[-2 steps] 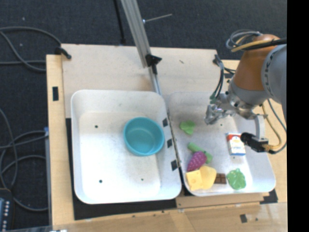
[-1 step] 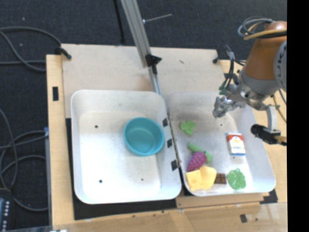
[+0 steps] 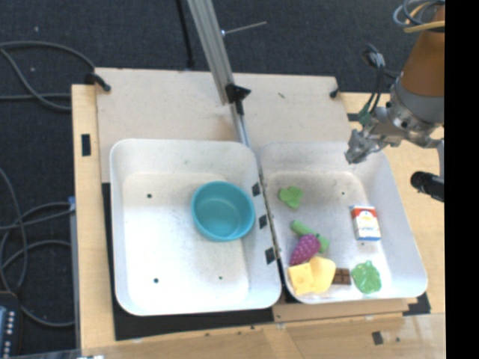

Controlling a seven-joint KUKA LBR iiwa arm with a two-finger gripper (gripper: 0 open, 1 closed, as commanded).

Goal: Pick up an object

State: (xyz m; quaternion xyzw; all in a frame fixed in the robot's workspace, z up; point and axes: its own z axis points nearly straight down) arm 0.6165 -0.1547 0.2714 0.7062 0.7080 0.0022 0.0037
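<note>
Dark carpet with loose black cables surrounds your wooden bench, and the two shallow white bins sit on it side by side. No one object is named for the pick, so look at what the right-hand white bin offers you. Nearest the arm's side lies a small white carton with a red top. At the bin's near edge you have a green leafy plastic toy, a yellow wedge-shaped block and, between those two, a small dark brown piece. A purple bunch of toy grapes touches the yellow block from above, with a small green piece just beside it and another green lumpy toy further up. Outward again, the left-hand white bin holds a round teal plastic bowl.

Your grey two-finger gripper hangs over the far right corner of the right bin, well apart from every object. Nothing lies between its fingers; whether they are apart or together you cannot tell from this angle.

By the look of it, the pick has not begun: every object rests in a bin. Choosing a target, descending, closing and lifting all remain.
</note>
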